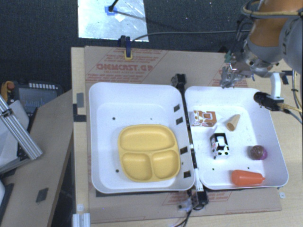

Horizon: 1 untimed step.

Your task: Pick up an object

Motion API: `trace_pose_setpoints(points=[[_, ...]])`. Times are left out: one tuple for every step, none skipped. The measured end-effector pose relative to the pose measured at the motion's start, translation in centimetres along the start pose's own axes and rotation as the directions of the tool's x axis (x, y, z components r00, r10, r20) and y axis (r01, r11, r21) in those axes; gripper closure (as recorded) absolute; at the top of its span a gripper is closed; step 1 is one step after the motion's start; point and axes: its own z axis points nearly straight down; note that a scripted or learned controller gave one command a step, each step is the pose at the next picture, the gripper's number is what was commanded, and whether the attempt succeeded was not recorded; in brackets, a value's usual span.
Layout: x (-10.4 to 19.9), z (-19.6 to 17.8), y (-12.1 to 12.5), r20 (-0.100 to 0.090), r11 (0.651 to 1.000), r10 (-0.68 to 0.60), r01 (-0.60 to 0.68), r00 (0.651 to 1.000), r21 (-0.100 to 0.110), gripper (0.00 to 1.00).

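Where the right bin [279, 161] ends: orange carrot [247, 177] (smooth, tapered).

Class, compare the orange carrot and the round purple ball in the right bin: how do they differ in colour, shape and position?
The carrot is orange; the ball is dark purple. The carrot is long and tapered, lying on its side; the ball is round. The carrot lies near the bin's front edge; the ball sits just behind it, apart. Both rest in the right bin, away from the gripper.

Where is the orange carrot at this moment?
The orange carrot lies in the right bin, near its front edge, just below the purple ball and to the right of the cow figure.
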Motion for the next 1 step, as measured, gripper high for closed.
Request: trace_pose_setpoints(points=[[-0.03,-3.50,0.16,-0.001,1.000,-0.001,0.001,1.000,0.002,1.00]])
